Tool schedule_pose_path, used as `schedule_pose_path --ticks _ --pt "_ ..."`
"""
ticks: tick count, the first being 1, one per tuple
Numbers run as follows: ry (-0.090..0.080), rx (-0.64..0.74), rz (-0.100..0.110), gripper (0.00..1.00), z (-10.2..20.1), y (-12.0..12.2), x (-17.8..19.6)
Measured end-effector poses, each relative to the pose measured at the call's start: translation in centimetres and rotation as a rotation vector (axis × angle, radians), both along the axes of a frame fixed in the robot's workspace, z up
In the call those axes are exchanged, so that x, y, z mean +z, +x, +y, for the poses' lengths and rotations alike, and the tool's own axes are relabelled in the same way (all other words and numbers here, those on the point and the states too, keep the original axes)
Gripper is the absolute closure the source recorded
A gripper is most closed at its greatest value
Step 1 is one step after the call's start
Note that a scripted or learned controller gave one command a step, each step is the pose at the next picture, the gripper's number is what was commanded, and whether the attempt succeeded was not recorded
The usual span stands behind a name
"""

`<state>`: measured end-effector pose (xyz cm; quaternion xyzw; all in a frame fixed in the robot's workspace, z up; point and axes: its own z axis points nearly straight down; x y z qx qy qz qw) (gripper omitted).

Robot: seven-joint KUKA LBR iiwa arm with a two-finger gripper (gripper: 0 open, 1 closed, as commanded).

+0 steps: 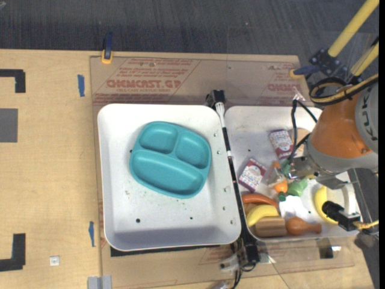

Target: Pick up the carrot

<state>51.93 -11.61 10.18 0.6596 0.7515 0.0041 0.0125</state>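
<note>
Jaws (289, 172) of the grey arm with its orange wrist band (340, 134) hang low over the right shallow white bin (255, 122), among the toy food; whether they are spread or pressed together I cannot tell, since the wrist hides them from above. Just below them sits a small orange carrot piece with a green leafy top (287, 187), close enough that touch cannot be ruled in or out. To their left lie two small purple-and-white packets (251, 174), one nearer (280, 141) above them. Further below and to the left rest a long orange-red carrot-like strip (260, 199), a yellow banana (263, 212), a brown wooden block (269, 226) and a brown drumstick shape (302, 226). Well to the left of the jaws, the other white bin (114, 179) holds a teal plastic divided plate (171, 158). Both bins stand on the brown cardboard-covered tabletop (48, 161).
</note>
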Motion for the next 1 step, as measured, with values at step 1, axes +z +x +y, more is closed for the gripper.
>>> schedule_pose_path --ticks 1 --pt "0.016 0.008 0.014 1.0 10.89 2.94 8.73"
